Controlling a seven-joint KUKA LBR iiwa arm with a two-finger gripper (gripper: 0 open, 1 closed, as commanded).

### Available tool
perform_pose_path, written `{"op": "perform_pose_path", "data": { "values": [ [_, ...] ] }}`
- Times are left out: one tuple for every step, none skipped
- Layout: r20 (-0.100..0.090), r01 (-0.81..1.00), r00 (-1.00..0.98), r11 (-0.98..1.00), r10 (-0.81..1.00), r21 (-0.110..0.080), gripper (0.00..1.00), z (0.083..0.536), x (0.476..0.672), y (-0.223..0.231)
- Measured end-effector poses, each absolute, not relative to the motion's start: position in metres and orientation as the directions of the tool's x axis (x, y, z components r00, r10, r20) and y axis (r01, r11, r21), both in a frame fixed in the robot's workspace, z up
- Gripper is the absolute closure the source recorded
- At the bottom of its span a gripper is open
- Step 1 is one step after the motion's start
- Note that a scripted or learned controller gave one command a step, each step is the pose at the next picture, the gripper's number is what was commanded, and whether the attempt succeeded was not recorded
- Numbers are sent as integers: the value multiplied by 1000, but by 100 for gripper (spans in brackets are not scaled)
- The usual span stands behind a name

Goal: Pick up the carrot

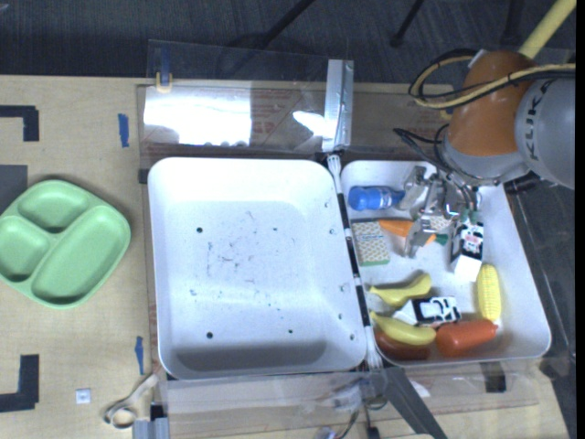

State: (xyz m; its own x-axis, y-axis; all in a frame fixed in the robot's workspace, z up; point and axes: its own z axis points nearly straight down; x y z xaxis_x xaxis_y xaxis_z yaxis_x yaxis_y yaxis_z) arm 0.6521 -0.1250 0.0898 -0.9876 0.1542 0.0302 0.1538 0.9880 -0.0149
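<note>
Over right bin [535, 332], we are hovering gripper [428, 230] just at carrot [397, 228], lying beside blue bottle [373, 198] and checkered packet [370, 242]. Finger state: we cannot tell. Carrot resting on bin floor; grasp and lift remaining.

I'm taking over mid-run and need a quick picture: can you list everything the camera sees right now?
Bins: 2, white, side by side; left bin, right bin.
Carrot: 1, orange, upper right bin, beside the gripper.
Bottle: 1, blue, top left of right bin.
Patterned packet: 1, greenish, below the bottle.
Bananas: 2, yellow, lower right bin.
Corn cob: 1, yellow, right side of right bin.
Red-orange item: 1, bottom of right bin.
Toy car: 1, black and white, among the bananas.
Divided plate: 1, green, on the bench at left.
Gripper: 1, metal, over the right bin.
</note>
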Motion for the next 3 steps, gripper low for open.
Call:
{"op": "perform_pose_path", "data": {
  "values": [
    [-8, -189, -982, 982, -189, -1, 0, 132, 659, -214],
    [-9, -331, -944, 944, -331, -1, 0, 160, 669, -119],
    [-7, -442, -897, 897, -442, 0, 0, 187, 636, -51]
  ]
}}
